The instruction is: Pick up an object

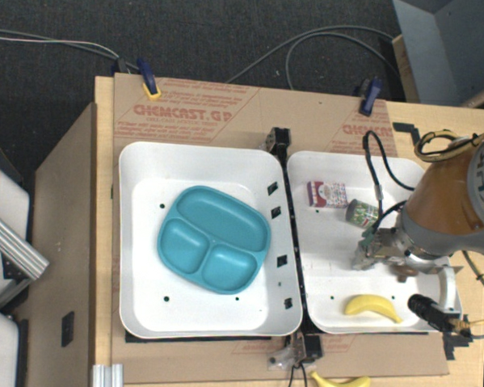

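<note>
At the tabletop's [190,105] near edge, just outside the bins, a yellow banana-shaped piece [343,386] lies partly out of frame. Just beyond it, inside the right bin [333,311], a banana [373,307] lies on its side close to the front wall. The gripper [374,254] hangs over that bin a little farther back, its metal fingers [363,256] pointing down toward the bin floor; the banana sits near them on the front side, apart from them, with nothing visibly between them. Whether the fingers are apart or together cannot be told from this angle. Above the gripper the orange band [444,195] of the arm bulks in from the right. Farther back, a small green can [361,212] lies on its side just behind the gripper, and a small white and purple carton [326,194] lies beside it toward the bin divider. Across the divider, the left bin [139,224] carries a blue sectioned plate [214,238] near its middle. Two clamps [148,80] grip the cardboard sheet at the far edge.
</note>
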Controlling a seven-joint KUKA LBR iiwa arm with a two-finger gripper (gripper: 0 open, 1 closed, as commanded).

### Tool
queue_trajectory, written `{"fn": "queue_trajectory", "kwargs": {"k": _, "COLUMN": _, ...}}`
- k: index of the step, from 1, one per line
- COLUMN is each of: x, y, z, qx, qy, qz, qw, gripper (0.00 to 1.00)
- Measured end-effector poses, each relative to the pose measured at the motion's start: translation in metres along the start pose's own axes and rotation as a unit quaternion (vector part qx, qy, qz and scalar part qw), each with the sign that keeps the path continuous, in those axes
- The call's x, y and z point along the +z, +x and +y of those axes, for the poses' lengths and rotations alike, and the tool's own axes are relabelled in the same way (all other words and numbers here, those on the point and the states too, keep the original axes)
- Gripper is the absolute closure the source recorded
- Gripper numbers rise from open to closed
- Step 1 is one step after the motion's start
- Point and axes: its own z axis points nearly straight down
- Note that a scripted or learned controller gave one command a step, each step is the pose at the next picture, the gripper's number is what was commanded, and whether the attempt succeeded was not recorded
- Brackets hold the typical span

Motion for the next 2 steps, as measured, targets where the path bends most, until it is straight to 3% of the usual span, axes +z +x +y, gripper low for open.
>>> {"fn": "queue_trajectory", "kwargs": {"k": 2, "x": -0.089, "y": -0.002, "z": 0.007, "qx": -0.001, "qy": -0.003, "qz": -0.002, "qw": 1.0, "gripper": 1.0}}
